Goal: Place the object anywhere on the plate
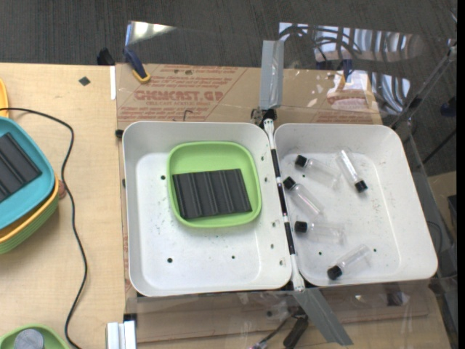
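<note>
Green plate [213, 158] with dark ribbed mat [211, 193] in left bin [145, 253] | five black-capped clear tubes [352, 170] loose in right bin [407, 217] | gripper out of view, finger state undeterminable

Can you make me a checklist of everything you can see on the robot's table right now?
Surface: wooden bench bearing two white bins, left bin and right bin, side by side.
Job's things: green plate in the left bin, with a dark ribbed insert on it; five clear vials with black caps in the right bin, such as one near its front. None is on the plate.
Clutter: stacked teal and yellow trays at the bench's left edge.
Grippers: nothing seen; the arm is out of view.
Cables: black cable looping across the bench.
Surroundings: printed cardboard behind the bins, dark carpet beyond.
</note>
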Controlling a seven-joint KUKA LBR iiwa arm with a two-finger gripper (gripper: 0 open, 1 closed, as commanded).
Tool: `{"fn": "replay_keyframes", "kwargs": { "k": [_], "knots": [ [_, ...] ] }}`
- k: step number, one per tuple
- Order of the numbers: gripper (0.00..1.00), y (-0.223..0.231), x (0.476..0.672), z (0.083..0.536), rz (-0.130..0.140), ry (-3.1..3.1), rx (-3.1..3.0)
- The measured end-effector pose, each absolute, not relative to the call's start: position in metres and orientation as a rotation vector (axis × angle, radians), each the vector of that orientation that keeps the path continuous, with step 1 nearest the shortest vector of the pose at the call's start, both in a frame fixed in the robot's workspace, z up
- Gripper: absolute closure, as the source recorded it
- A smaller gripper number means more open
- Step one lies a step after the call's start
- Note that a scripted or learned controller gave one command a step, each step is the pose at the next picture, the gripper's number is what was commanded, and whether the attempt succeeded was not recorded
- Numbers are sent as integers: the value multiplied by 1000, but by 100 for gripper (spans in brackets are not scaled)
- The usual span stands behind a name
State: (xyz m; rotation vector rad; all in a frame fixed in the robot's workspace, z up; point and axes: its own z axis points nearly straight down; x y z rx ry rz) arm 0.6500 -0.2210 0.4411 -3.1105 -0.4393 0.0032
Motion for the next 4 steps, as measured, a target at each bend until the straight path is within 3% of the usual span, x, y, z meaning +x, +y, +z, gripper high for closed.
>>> {"fn": "replay_keyframes", "kwargs": {
  "k": [4],
  "knots": [
    [0, -221, 653, 442, 2, -325, -3123]
  ]
}}
